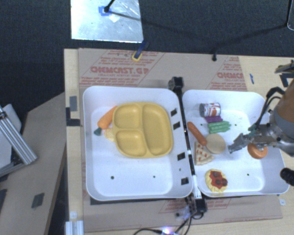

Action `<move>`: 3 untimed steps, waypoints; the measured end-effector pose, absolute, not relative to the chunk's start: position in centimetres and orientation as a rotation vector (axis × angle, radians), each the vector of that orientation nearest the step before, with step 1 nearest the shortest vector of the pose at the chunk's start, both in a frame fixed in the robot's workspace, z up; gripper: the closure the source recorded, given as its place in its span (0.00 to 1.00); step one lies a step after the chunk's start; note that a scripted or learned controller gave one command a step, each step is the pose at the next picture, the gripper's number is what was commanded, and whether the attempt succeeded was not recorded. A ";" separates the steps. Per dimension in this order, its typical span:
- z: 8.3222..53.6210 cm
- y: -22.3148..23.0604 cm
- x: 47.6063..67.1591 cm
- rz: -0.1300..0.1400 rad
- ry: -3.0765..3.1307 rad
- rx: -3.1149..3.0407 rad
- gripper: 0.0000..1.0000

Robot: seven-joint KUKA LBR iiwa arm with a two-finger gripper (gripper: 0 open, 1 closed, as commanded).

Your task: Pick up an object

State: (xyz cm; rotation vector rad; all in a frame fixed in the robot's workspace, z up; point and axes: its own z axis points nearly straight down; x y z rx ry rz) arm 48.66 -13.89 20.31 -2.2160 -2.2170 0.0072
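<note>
Gripper (233, 146), whether open or closed I could not tell, hovered low just beside the disc (216, 143), apparently lining up a grasp.

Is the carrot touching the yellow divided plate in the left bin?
Touching. In the camera view the carrot lies against the yellow plate's upper left rim, with no white bin floor visible between them.

- Cardboard sheet (122, 68) printed in red, lying beneath both bins
- Shiny metal plate (106, 13) on dark carpet (29, 38) beyond the bench
- Metal frame (7, 131) at left edge
</note>
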 end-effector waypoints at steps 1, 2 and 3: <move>20.7 -13.9 48.9 -0.001 -2.225 -2.219 0.00; 15.7 -13.0 48.3 0.002 -2.221 -2.217 0.00; 11.4 -13.1 47.7 0.002 -2.220 -2.218 0.00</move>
